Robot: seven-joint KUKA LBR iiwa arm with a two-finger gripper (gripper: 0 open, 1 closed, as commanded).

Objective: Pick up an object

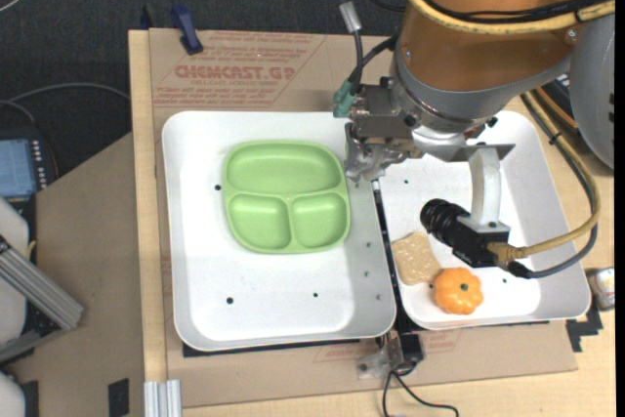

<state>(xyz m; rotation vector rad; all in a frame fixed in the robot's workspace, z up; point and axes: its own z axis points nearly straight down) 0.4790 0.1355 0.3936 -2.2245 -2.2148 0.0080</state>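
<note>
Bench board (234, 68): brown sheet with red lettering, lying under both bins; a blue clamp (186, 26) sits on its far left corner.
Left bin (200, 293): white and shallow, touching the right bin along their shared wall.
Green plate (286, 197): three compartments, lying flat in the far half of the left bin, with its right edge close to the shared wall.
Gripper (363, 166): hangs over the shared wall at the far end of the bins, just beside the plate's right corner. The wrist hides its tips from above, so I cannot tell whether it is spread or pressed together, and nothing is seen in its grasp.
Right bin (542, 200): white, partly covered by the arm.
Beige piece (414, 257): flat and speckled, possibly a cracker, lying in the near left part of the right bin, near the shared wall.
Orange pumpkin (458, 290): small and upright, just beside the beige piece at the near rim.
Arm (498, 5): orange band and grey body, reaching in from the right over the right bin.
</note>
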